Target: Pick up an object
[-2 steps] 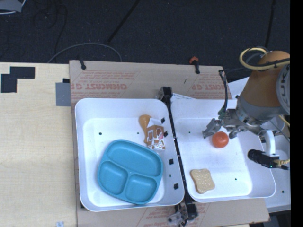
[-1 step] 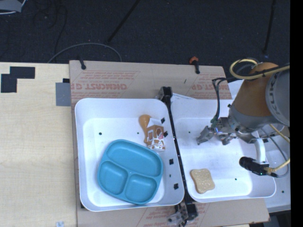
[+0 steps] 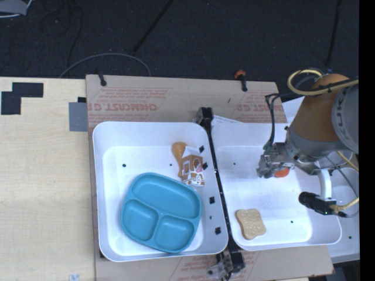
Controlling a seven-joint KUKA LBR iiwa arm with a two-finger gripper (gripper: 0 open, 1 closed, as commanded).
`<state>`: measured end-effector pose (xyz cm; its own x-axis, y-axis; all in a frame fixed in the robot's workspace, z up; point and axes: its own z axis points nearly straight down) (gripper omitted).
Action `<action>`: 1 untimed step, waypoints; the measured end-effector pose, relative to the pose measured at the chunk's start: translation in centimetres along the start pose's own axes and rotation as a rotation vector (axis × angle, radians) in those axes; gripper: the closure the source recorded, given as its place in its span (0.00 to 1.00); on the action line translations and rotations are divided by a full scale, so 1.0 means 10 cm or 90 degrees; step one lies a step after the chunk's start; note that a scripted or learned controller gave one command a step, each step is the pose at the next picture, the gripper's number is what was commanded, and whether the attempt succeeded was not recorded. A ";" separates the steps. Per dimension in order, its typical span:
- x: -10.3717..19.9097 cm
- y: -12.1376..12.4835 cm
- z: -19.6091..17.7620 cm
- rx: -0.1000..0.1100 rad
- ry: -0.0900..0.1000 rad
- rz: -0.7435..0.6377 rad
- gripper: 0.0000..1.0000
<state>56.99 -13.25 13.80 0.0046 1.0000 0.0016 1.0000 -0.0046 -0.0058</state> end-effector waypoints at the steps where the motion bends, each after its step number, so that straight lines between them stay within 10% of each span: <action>1: -0.03 -0.05 -0.43 -0.004 -0.001 0.001 1.00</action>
<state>56.55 -13.56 18.14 0.0063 1.0000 -0.0001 1.0000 -0.0063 0.0006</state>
